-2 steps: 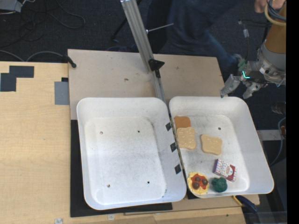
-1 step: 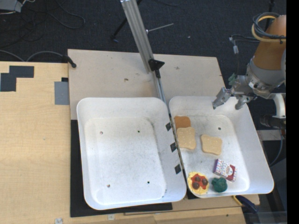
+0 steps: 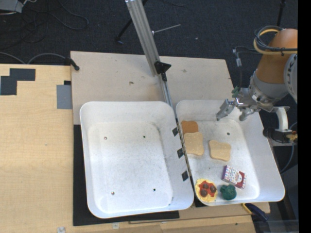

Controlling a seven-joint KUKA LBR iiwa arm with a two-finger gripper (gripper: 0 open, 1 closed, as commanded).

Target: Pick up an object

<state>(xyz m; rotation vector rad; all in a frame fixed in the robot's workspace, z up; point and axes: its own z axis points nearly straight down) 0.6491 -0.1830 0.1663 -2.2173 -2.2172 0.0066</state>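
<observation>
Nearest the camera, at the front edge of the right shallow white plastic bin (image 3: 262,169), sits a small round yellow toy pizza with red toppings (image 3: 206,190), and just to its right a dark green knobbly toy vegetable (image 3: 228,192). Slightly farther back is a small red-and-white printed packet (image 3: 234,176), lying tilted. Beyond that, two pale tan toy bread slices lie near each other: one slice (image 3: 194,143) against the bin's left wall and the other slice (image 3: 220,150) to its right. Touching the far edge of the left slice is a brown rounded toy bread piece (image 3: 189,126). The left shallow white plastic bin (image 3: 126,159) lies alongside on the table (image 3: 112,79). At the far right corner of the right bin hangs the grey metal end effector (image 3: 236,109), fingers spread apart, pinching nothing, above the bin floor and well apart from the toys.
</observation>
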